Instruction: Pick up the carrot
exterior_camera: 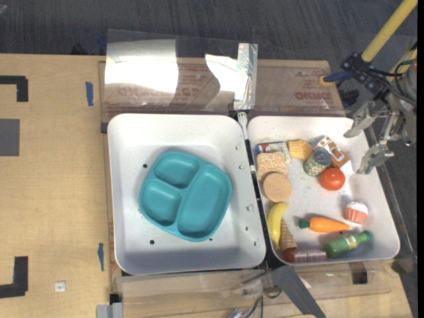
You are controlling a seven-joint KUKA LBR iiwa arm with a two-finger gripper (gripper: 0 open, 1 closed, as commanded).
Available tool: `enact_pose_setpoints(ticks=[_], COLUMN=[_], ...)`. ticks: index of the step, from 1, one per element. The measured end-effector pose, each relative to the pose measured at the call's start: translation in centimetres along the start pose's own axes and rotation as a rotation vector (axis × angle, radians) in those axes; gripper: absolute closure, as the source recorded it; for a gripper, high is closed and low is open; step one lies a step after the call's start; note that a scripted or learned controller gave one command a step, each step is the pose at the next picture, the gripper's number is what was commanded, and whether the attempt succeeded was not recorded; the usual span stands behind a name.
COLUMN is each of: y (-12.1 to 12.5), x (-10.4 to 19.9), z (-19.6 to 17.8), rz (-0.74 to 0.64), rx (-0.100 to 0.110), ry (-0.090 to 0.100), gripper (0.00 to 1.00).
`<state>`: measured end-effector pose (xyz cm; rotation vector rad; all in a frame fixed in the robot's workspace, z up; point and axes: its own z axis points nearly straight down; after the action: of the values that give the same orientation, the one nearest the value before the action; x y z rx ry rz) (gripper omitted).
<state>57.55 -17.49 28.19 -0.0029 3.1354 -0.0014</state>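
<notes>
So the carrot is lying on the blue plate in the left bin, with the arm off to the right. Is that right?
Not quite. The camera view shows the carrot lying in the right bin, among the other toy foods, not on the blue plate. The plate does sit in the left bin, and the gripper is at the right.

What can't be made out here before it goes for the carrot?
- Gripper: in the camera view it sits at the right bin's far right rim, too small and cluttered with cables to tell open from shut.
- Arm: cut off by the right edge.
- Carrot: its underside faces away from the overhead camera; its contact with the green bottle is unclear.
- Dark item along the right bin's near wall: too small and dim to identify.
</notes>
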Motion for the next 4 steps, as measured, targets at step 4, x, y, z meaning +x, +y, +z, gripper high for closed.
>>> enact_pose_setpoints(ticks=[4], y=[6.4], x=[7.4], z=[19.1], rz=[0.219], rx=[0.0], ry=[-0.005], gripper=[0.0])
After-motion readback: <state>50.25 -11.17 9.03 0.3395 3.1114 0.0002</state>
